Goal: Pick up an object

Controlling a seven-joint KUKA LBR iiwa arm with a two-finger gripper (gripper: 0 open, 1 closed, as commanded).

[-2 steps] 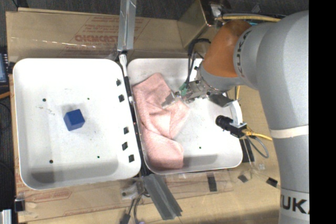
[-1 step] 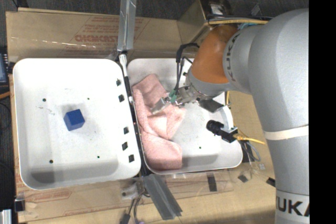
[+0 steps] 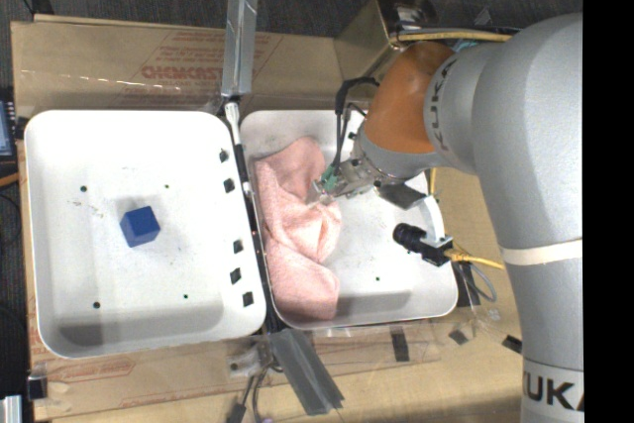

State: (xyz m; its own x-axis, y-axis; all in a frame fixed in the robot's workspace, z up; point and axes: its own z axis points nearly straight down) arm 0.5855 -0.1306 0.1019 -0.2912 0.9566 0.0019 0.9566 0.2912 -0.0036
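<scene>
A crumpled pink cloth [image 3: 297,233] lies along the left side of the right bin [image 3: 396,297]. My gripper [image 3: 330,185] is down in that bin at the cloth's upper right edge, touching or just above the fabric. A small blue cube [image 3: 140,225] sits alone in the left bin [image 3: 59,154], far from the gripper.
The grey arm with its orange band covers the right bin's upper right part. A ridge with black clips [image 3: 241,233] divides the two bins. Cardboard [image 3: 119,64] lies under and behind the bins.
</scene>
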